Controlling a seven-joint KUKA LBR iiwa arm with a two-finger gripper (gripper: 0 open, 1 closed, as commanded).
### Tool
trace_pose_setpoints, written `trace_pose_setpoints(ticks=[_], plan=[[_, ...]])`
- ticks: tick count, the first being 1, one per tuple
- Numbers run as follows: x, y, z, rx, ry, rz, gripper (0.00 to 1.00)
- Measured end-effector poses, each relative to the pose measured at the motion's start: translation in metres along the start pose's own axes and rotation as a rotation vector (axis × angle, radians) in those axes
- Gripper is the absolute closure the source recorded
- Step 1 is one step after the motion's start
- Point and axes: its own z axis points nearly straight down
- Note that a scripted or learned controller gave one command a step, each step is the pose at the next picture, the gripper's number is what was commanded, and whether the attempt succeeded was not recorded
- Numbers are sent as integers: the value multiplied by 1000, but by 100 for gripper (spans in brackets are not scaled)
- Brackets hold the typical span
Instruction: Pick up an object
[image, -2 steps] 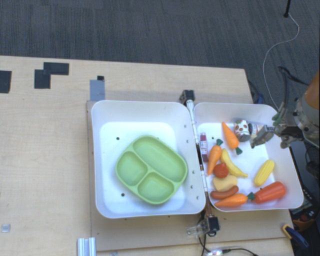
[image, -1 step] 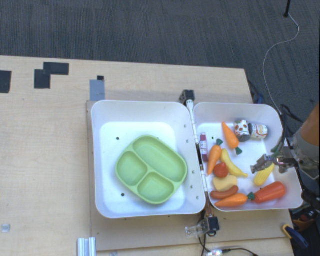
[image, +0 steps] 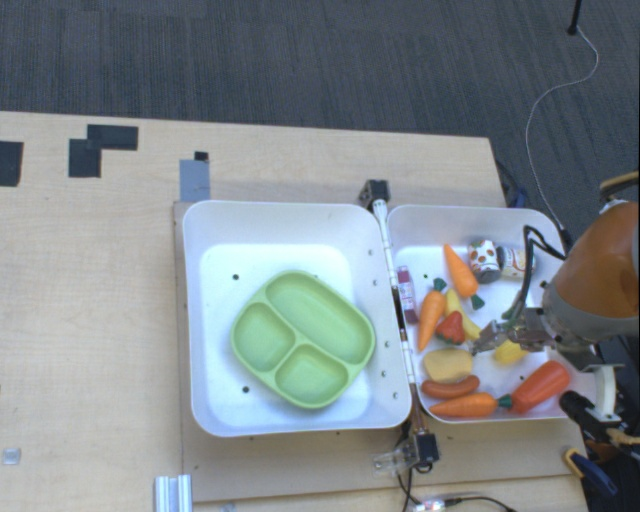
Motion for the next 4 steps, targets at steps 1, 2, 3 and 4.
trace_pose_setpoints(ticks=[1,2,3,4], plan=[[-1,3,-12,-7,-2,-1,100],[3,92,15,10,8,-4,100],[70,121,-14,16,10,-5,100],[15,158,-47,14,8,-3,100]])
